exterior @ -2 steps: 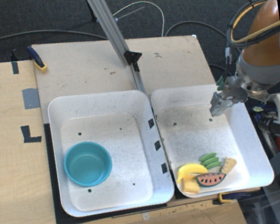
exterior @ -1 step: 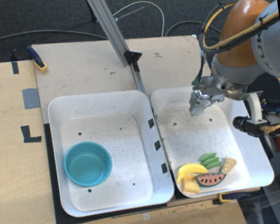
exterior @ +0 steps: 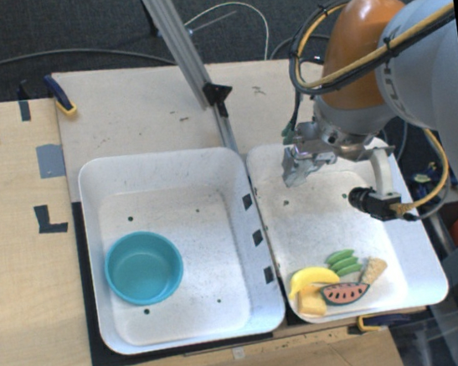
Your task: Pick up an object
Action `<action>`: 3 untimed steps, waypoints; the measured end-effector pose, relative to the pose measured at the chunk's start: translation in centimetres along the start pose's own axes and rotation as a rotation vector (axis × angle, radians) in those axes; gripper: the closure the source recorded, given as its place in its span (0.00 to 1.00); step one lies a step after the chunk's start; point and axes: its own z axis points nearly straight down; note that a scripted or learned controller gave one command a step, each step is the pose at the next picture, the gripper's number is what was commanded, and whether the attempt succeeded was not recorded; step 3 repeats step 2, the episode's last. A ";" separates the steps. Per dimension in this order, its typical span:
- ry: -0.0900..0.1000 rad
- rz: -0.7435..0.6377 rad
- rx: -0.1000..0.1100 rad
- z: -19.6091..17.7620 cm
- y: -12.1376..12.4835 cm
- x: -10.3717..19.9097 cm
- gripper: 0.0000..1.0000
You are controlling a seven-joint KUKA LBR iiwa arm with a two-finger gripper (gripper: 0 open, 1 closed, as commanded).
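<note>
Pincer: the pincer (exterior: 299, 168) hangs over the upper left part of the right bin (exterior: 411, 275), at about 11 o'clock within that bin, close to the divide between the two bins. Nothing shows between its tips; whether it is released or clenched I cannot tell from this slanted look.
Task's things: a small heap of toy food lies at about 6 o'clock in the right bin: a yellow banana (exterior: 310, 279), a watermelon slice (exterior: 346, 292), a green pea pod (exterior: 342, 260) and a tan piece (exterior: 375, 268), all touching or just beside one another.
Left bin: a teal bowl (exterior: 144, 268) sits at about 8 o'clock in the left bin (exterior: 168, 169), well apart from the pincer.
Progress: judged from how things lie, no object is lifted yet; everything rests on a bin floor. The reach, the closing on one item and the lift are all left to do.
Arm pose: the arm (exterior: 413, 50) comes in from 3 o'clock, its orange band (exterior: 356, 37) high over the table (exterior: 19, 250), the wrist bent down so the pincer points at the bin floor.
Gap to the heap: the pincer is well apart from the toy food, which lies toward 5 o'clock from it.
</note>
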 end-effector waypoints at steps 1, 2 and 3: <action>0.001 -0.002 0.000 0.8 1.8 6.0 1.00; 0.002 -0.002 -0.001 0.0 2.4 11.2 1.00; 0.002 -0.002 -0.001 0.0 2.4 11.2 1.00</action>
